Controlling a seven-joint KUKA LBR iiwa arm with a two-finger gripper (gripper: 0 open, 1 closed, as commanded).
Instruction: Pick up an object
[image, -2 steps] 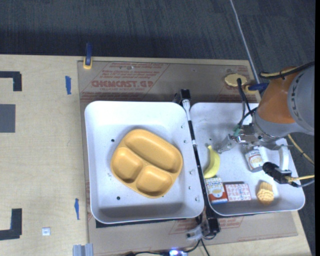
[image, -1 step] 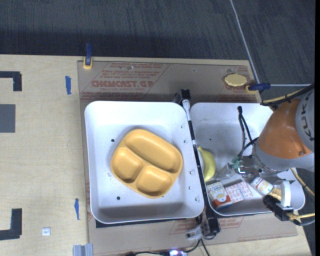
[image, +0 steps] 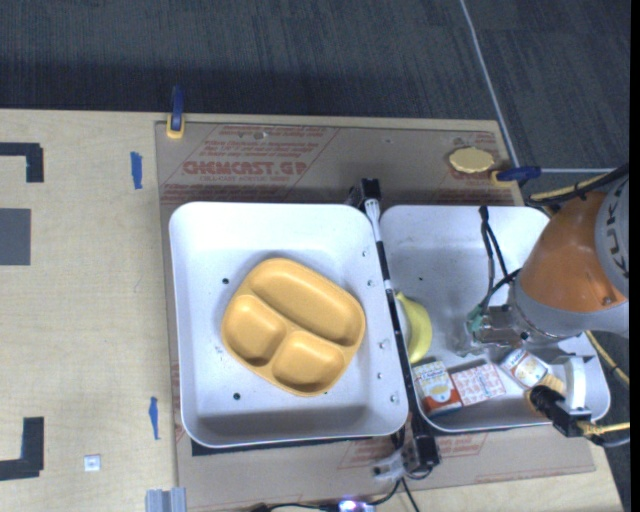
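In the right bin (image: 440, 240), my gripper (image: 487, 328) hangs low over the middle of the floor, under the grey wrist and orange band (image: 572, 262). A yellow banana (image: 417, 326) lies against the bin's left wall, a short way left of the gripper. Just below the gripper lie a flat card with a red pattern (image: 478, 381) and a small white and orange carton (image: 435, 387). A small white and orange packet (image: 526, 368) sits right of the card, partly under the wrist. What is directly beneath the gripper is hidden.
The left bin (image: 200, 240) holds a large yellow three-compartment tray (image: 292, 325). A black divider bar (image: 385, 270) runs between the bins. A tan disc (image: 471, 160) rests on the cardboard behind the right bin. A black cable (image: 490, 250) hangs over the right bin's back.
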